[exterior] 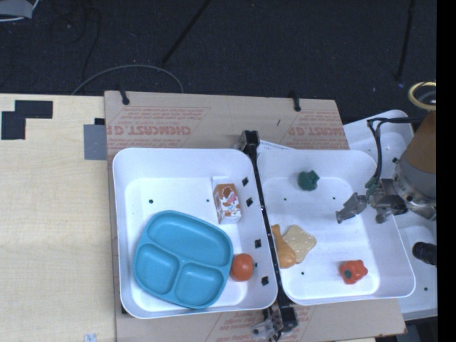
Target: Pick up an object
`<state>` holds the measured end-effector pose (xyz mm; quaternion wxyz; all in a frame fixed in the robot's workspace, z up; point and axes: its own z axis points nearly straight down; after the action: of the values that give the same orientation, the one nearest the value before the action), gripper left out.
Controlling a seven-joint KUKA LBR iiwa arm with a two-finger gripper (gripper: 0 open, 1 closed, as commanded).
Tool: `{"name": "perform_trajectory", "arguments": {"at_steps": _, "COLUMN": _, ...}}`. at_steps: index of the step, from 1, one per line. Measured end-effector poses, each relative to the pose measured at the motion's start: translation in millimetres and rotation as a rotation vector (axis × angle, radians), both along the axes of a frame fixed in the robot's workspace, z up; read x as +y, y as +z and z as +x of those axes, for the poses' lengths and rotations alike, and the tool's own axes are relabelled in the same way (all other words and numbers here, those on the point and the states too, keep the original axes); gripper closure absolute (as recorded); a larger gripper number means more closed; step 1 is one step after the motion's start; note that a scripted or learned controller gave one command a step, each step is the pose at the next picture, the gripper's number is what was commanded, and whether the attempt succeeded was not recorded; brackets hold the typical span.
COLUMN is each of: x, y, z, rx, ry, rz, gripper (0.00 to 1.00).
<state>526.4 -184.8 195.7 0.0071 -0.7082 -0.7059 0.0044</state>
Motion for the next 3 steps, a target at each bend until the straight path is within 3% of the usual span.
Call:
{"name": "perform_trajectory", "arguments": {"at_steps": 1, "x": 0, "y": 8, "z": 3, "rx": -0.013, "ry": 0.003, "rz": -0.002, "gripper": 0.00}}
{"name": "perform_trajectory", "arguments": {"at_steps": 3, "x": 1, "y": -105, "z": 5, "rx": -0.014, "ry": 0.003, "rz": -0.003, "gripper": 0.00}}
